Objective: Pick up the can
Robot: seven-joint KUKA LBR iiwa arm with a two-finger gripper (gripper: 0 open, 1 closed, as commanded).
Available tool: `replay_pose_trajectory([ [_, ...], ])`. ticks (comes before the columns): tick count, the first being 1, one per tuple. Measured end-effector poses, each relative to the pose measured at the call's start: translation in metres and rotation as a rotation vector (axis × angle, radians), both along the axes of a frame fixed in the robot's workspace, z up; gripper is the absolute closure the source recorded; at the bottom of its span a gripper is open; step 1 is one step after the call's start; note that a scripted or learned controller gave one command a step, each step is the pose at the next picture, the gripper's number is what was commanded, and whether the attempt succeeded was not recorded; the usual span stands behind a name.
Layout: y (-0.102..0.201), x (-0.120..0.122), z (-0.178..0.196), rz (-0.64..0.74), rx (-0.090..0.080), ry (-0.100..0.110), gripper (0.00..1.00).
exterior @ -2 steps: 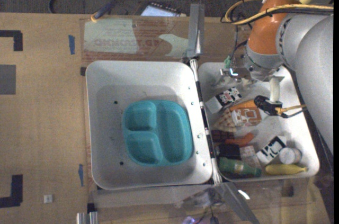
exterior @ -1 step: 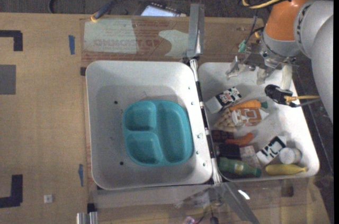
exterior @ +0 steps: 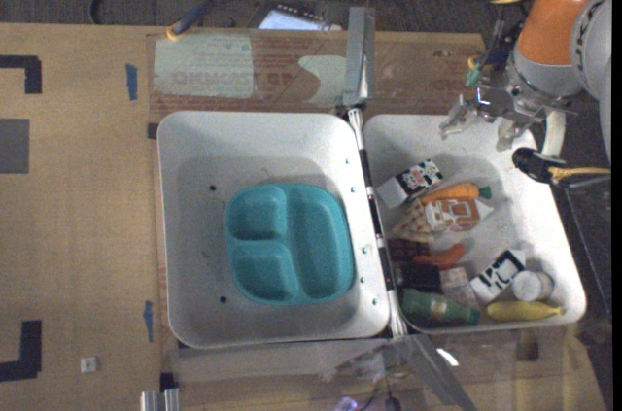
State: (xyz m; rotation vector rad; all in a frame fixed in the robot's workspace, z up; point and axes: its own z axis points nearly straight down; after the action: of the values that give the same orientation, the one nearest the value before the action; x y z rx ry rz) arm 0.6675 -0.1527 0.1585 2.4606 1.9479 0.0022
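Camera view looks down on the small round can with a pale top. It sits in the near right corner of the right bin. I cannot read any label on it because it is too small.

A yellow banana lies just in front of the can, touching it or nearly so. A black-and-white box leans right beside the can on its left. Further left, a green bottle lies on its side along the near wall. In the middle of the bin there is an orange and white carton. Behind that is a little carton with cow spots.

The gripper hangs over the far edge of the right bin, well apart from the can. Its two fingers are spread wide with nothing between them. The grey and orange arm reaches in from the right.

The left bin holds a teal tray with three parts. Both bins rest on a tan bench.
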Motion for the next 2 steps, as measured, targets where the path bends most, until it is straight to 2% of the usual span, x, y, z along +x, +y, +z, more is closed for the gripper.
replay_pose_trajectory([
  [1,0.045,0.0,-0.067,0.061,0.002,0.004,0.0],
  [2,0.046,0.001,-0.056,0.063,0.001,0.0,1.0],
])
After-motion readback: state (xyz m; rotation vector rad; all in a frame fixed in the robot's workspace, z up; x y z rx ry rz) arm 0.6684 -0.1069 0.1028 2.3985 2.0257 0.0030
